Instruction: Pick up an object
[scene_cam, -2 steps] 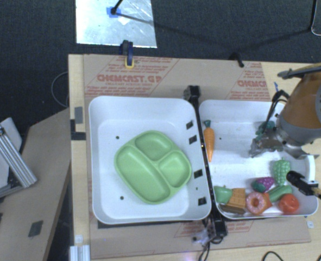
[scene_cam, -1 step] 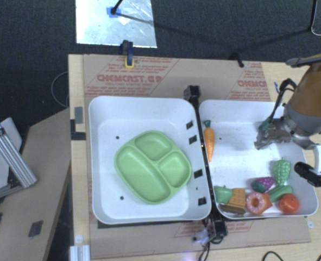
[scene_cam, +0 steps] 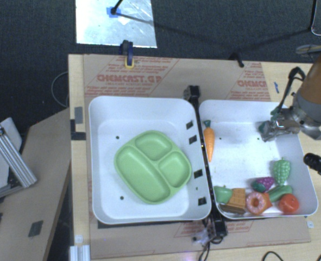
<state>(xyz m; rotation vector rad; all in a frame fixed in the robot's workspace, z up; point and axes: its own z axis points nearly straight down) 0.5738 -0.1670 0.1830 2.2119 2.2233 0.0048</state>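
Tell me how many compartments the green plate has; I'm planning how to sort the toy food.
3. The green plate in the left bin has one long compartment along its lower left, a smaller one at the top and another at the right.

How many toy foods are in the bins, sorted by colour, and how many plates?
Orange: 2, carrot, doughnut
Green: 3, bumpy piece, small piece, corner piece
Purple: 1
Red: 1, tomato
Brown: 1, bread-like block
Green divided plate: 1
Total: 9
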